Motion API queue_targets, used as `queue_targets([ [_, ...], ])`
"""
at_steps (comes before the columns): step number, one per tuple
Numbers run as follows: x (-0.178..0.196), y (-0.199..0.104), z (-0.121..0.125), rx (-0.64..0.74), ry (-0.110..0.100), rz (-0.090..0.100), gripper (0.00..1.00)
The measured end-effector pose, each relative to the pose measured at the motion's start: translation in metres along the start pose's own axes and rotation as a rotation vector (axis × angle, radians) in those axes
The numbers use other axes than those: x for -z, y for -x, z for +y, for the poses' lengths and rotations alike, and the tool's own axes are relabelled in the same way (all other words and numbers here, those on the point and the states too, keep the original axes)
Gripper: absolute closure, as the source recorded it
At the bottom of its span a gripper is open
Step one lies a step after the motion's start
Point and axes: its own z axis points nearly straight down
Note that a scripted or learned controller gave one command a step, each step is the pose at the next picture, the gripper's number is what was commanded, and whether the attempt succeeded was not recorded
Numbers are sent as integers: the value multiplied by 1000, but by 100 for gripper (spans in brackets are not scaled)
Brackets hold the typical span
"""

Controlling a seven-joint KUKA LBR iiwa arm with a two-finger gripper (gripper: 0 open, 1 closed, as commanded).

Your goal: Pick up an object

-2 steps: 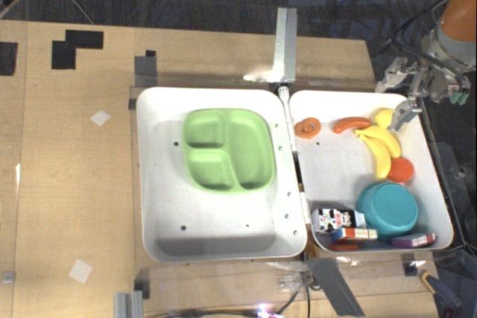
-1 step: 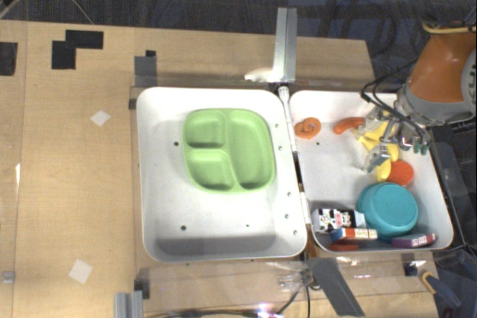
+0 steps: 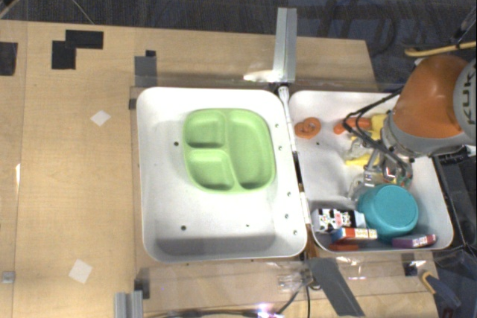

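The right bin [image 3: 328, 167] holds several small objects. A teal bowl [image 3: 389, 210] lies upside down near its front. An orange round piece [image 3: 307, 128] sits at the back left of that bin, and yellow items [image 3: 359, 153] lie behind the bowl. My gripper [image 3: 381, 173] hangs from the grey and orange arm [image 3: 431, 106] and reaches down just behind the teal bowl, next to the yellow items. Nothing visible sits between its fingers.
The left bin [image 3: 160, 182] holds a green divided plate [image 3: 227, 149]. At the front of the right bin lie a small printed box [image 3: 333, 220], a red flat item [image 3: 356, 234] and a purple item [image 3: 414, 240]. A metal post [image 3: 285, 45] stands behind the bins.
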Motion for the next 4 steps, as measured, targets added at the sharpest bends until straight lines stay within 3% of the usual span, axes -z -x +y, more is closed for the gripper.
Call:
queue_targets([
  [1, 0, -6, 48, -203, 1, -3, 0],
  [2, -3, 82, 31, -263, -2, 2, 0],
  [3, 0, -1, 32, -422, 0, 0, 0],
  [4, 1, -49, 36, -620, 2, -8, 0],
])
